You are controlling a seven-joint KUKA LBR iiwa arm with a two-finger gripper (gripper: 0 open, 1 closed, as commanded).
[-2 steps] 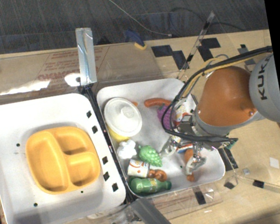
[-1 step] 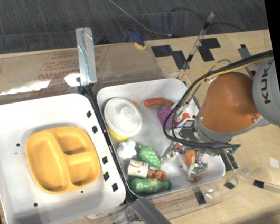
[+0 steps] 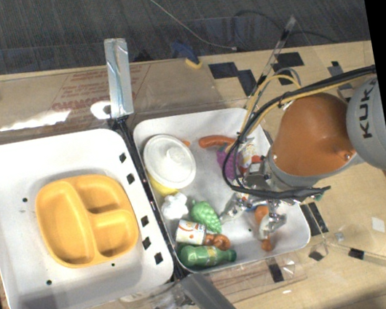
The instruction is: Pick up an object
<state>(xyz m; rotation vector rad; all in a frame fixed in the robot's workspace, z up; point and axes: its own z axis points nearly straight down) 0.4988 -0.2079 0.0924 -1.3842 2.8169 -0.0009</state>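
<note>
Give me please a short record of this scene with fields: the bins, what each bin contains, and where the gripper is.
left bin: holds a yellow divided tray
right bin: holds a white lidded cup, a green bottle, a green toy, an orange sausage-shaped toy and more small items
gripper: low in the right bin, near its front right corner, among small items
fingers: state unclear
arm: above the right bin's right side, with an orange band and black cables

A yellow divided tray (image 3: pixel 86 219) sits in a white bin (image 3: pixel 5 220). The other white bin (image 3: pixel 206 122) holds a white lidded cup (image 3: pixel 170 160) (yellow below), green bottles (image 3: pixel 207 256) and an orange sausage (image 3: pixel 216 140).
</note>
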